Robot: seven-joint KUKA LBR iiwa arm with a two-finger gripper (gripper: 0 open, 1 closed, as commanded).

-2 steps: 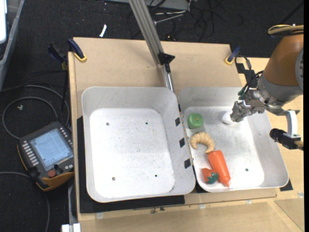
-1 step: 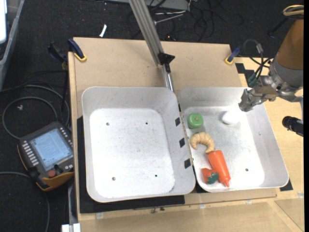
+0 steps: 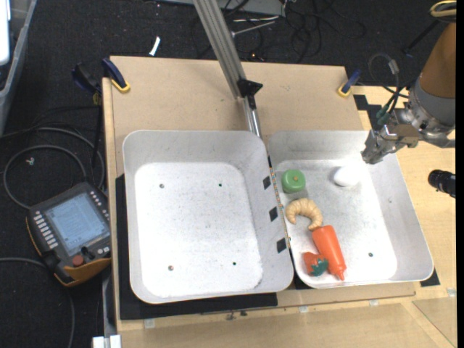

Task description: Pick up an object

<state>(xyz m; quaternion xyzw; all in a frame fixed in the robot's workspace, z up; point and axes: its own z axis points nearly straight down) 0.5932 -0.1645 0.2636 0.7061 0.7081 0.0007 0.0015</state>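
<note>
Toward the frame's centre right, in the right bin [image 3: 406, 216], lay a green cap [image 3: 293, 180], a croissant [image 3: 304, 210], a carrot [image 3: 330, 252] and a white ball [image 3: 345, 176]. The gripper [image 3: 374, 153] hovered upper right, just beside the ball; its grip state could not be told.

cam: fixed overhead, slanted | covers both bins [image 3: 130, 151] (arm [image 3: 435, 85] from right) | mid-range

robotics lab
a teach pendant [image 3: 71, 230] lies on dark floor left of the clamped wooden tabletop [image 3: 217, 93], cables [image 3: 254, 6] trailing at the far side.
</note>
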